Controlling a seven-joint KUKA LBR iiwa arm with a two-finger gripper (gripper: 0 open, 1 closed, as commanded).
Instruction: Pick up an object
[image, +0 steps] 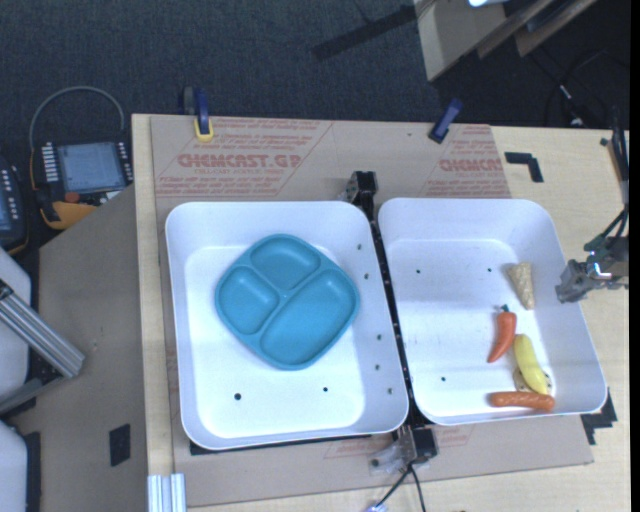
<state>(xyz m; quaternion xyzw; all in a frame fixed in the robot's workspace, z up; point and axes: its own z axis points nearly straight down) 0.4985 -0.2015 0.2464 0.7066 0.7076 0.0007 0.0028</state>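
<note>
The right bin (440, 225) holds several small toy foods along its right side. A beige cone-shaped piece (521, 283) lies highest, with a red-orange carrot-like piece (502, 336) below it. Lower still lie a yellow banana (530, 365) and an orange sausage-shaped piece (521, 401) by the bin's front wall. My gripper (583, 277) sits at the far right, just outside the right bin's rim, level with the beige piece and a short way to its right. Nothing shows in its grasp.
The left bin (200, 400) carries a blue divided plate (287, 300) near its middle. Both bins rest on a cardboard sheet (300, 150) held by clamps at the back. A pendant with a screen (90, 165) lies off the bench at the left.
</note>
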